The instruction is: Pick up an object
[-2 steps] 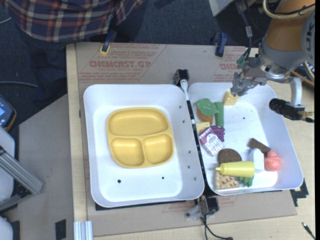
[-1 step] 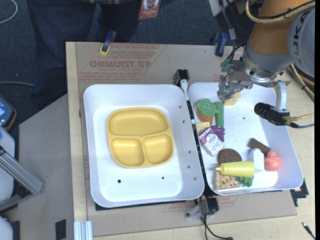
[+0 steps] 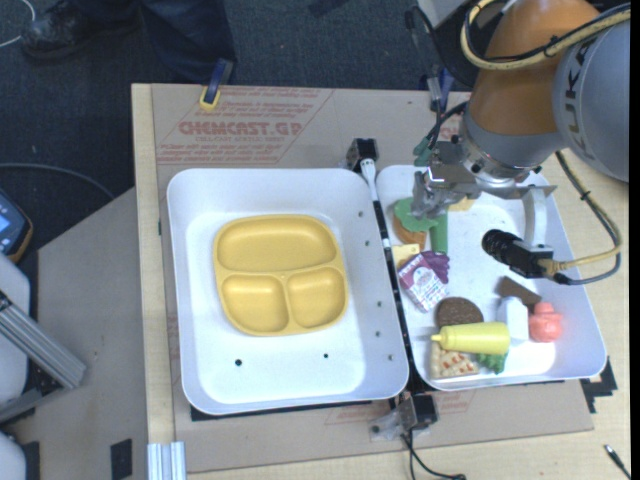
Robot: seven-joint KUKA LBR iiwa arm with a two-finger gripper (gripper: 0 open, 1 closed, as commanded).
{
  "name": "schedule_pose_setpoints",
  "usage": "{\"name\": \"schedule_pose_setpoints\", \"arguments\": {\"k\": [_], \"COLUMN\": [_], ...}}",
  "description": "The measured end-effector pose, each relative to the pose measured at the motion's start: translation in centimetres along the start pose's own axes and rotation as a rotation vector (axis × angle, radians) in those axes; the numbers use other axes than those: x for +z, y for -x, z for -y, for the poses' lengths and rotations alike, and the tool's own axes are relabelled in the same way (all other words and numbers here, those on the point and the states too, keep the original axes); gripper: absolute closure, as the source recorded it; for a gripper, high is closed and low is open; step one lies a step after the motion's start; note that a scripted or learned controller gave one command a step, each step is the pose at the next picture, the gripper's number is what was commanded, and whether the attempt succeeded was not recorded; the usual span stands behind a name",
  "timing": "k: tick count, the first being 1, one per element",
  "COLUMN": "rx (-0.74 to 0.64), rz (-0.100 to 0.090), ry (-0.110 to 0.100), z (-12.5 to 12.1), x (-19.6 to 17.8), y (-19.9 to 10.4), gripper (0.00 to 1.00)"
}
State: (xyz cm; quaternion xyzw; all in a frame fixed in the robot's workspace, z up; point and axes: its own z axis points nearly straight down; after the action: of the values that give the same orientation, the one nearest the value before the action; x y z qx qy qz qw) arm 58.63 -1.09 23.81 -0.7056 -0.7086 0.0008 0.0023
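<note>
With the gripper, whose opening I cannot tell, low over the green round toy piece, it should centre before closing.

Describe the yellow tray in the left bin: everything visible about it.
The yellow tray looks like matte plastic, a rounded rectangle with three compartments: one wide one on the far side, two smaller ones on the near side. It lies flat, right side up, roughly central in the left bin, slightly toward its far left. All three compartments hold nothing. Only the bin floor touches it.
</note>
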Motion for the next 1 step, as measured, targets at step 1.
{"name": "schedule_pose_setpoints", "arguments": {"k": [1], "rx": [-0.002], "rz": [0.0], "ry": [0.0], "z": [2.33], "x": [0.2], "y": [-5.73], "gripper": [1.0]}}
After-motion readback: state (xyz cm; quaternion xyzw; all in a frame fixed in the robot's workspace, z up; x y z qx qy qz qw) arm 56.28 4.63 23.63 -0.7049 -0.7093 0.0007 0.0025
